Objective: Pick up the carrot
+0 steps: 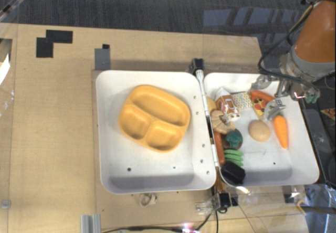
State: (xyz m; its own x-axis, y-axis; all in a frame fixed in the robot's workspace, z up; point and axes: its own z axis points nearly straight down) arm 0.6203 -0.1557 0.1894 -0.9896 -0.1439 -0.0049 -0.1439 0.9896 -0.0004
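Gripper (276, 105), whether clenched or released I cannot tell, hovers by the carrot (282, 130) top; it may nudge the neighbouring egg (259, 131) instead.

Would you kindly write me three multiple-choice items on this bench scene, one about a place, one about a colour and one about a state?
1. Where does the carrot lie?
A. In the right bin, near its right wall
B. In the left bin, on the tray
C. On the bench outside both bins

2. What colour is the divided tray in the left bin?
A. Blue
B. Yellow-orange
C. Black

3. How does the carrot stand to the claw?
A. Lifted clear of the bin, between the claw's tips
B. Lying on the bin floor, just below the claw in the view
C. Dropped into the tray

Answers:
1. A, since the carrot rests on the white floor of the right bin, beside a beige egg-like ball.
2. B, as the three-part tray is plainly yellow-orange.
3. B, because the carrot lies flat on the floor with the claw just above its top end.
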